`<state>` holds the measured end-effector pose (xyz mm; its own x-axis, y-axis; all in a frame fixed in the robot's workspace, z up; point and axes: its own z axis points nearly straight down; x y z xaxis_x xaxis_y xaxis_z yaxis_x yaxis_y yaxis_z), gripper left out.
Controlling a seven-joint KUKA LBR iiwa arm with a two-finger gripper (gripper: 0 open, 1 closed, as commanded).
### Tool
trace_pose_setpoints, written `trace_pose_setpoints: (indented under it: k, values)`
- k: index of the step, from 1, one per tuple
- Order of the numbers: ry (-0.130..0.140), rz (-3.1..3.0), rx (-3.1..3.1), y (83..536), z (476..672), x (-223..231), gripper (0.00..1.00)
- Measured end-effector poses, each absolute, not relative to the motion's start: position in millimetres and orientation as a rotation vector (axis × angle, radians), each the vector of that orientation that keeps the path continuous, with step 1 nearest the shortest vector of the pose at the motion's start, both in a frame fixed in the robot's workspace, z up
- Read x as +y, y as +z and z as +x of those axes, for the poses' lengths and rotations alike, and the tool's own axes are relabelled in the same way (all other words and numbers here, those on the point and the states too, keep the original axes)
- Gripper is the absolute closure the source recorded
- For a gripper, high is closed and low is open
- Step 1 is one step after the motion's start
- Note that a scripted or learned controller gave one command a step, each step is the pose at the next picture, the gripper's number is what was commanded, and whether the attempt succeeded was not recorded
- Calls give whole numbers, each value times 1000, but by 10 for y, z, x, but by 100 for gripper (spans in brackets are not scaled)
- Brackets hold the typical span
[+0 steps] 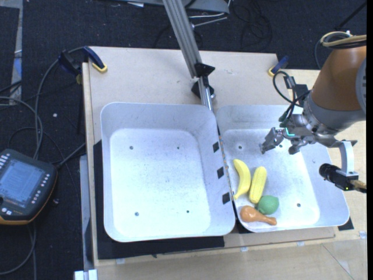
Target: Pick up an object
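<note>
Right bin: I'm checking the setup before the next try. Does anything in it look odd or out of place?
Nothing looks damaged or spilled. The banana, corn cob, green ball and orange piece are all crowded into the right bin's near-left corner against its wall. The gripper hangs above the bin's bare middle.

Arm cut off at right edge; pendant cut off at left.

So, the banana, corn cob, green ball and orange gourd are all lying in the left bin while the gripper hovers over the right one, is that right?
Not quite: the camera view shows the banana, corn cob, green ball and orange gourd lying in the right bin, at its near left corner, not the left bin. The gripper does hover over the right bin, beyond them.
</note>
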<state>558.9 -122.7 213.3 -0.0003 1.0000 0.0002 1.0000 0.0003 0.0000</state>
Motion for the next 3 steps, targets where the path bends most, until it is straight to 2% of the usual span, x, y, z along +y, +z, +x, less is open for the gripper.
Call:
trace_pose_setpoints:
  k: [1, 3]
  values:
    - [0, -2221, -2222, 2133, 5589, -1227, 0]
    - [0, -2222, -2222, 1118, 5568, -1207, 0]
